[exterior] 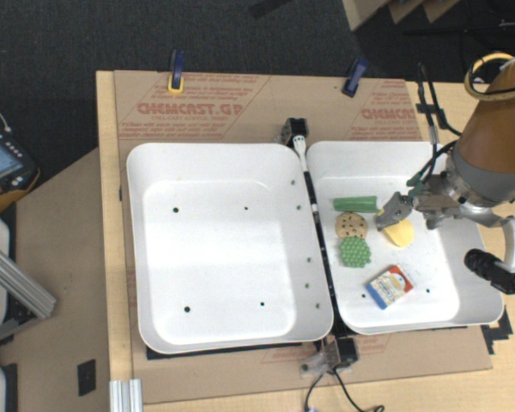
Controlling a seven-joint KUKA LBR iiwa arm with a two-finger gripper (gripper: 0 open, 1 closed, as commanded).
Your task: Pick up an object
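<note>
The left bin (219, 247) lay beside the right bin (429, 312), their long edges touching along a dark seam, and its white floor showed a few small dark dots. Everything to be picked lay in the right bin. Nearest the seam sat a flat green block (354, 203), lying lengthwise toward the far side of that bin. Just below it rested a round speckled cookie (351, 225), and touching the cookie's near edge was a bumpy green round piece (354, 252). Farther from the seam and toward the near rim lay a small blue, white and red packet (388, 287), tilted and apart from the others. A yellow wedge (400, 233) sat to the right of the cookie, near the middle of the bin.

The gripper (409, 210) hung low over the right bin, directly above the yellow wedge, its fingers spread apart with one tip to the wedge's left and the other to its right. Nothing was clamped between them. The grey arm (489, 157) reached in from the bin's right side.
</note>
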